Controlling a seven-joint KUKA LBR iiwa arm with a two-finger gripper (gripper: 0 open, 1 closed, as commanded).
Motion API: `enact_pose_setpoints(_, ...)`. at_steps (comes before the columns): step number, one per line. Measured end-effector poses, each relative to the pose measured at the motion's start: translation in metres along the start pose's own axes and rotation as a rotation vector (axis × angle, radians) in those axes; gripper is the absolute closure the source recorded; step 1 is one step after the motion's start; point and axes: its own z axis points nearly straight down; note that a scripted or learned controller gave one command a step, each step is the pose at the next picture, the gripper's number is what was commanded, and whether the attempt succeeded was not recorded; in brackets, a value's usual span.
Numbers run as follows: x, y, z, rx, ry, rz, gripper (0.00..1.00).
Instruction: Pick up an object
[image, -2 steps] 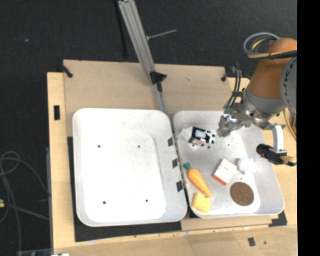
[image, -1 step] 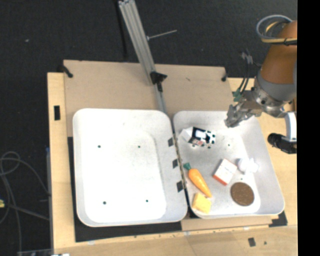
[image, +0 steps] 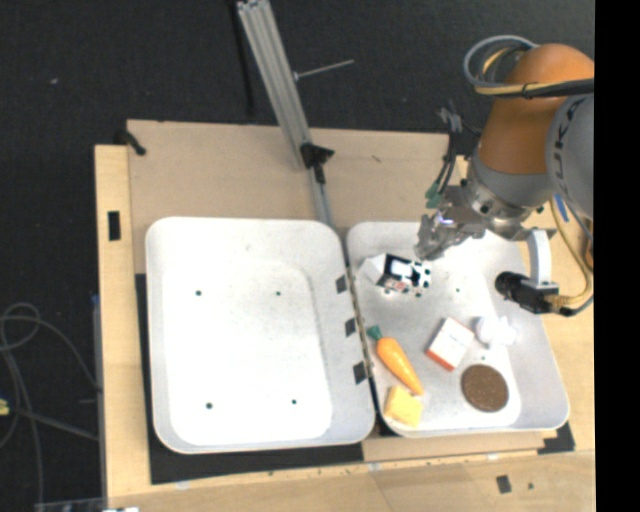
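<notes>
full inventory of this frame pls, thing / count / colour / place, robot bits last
bins: 2, white, side by side on the bench
black-and-white toy: 1, black and white, right bin, upper left part
carrot: 1, orange with green tip, right bin, near its left wall
yellow block: 1, yellow, right bin, near corner, just below the carrot
small box: 1, white with red-orange edge, right bin, centre
brown disc: 1, brown, right bin, near edge
pale object: 1, whitish, right of the small box; too faint to identify
metal rail: 1, grey, slanting above the bins
arm: 1, grey with orange band, entering from the right
gripper: 1, over the right bin's far part, just above the toy
</notes>
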Motion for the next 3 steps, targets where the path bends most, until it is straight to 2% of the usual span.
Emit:
enact_pose_setpoints(2, 0.092, 0.005, 0.007, 0.003, 0.001, 0.0, 1.0)
enact_pose_setpoints(3, 0.144, 0.023, 0.015, -0.001, 0.001, -0.001, 1.0)
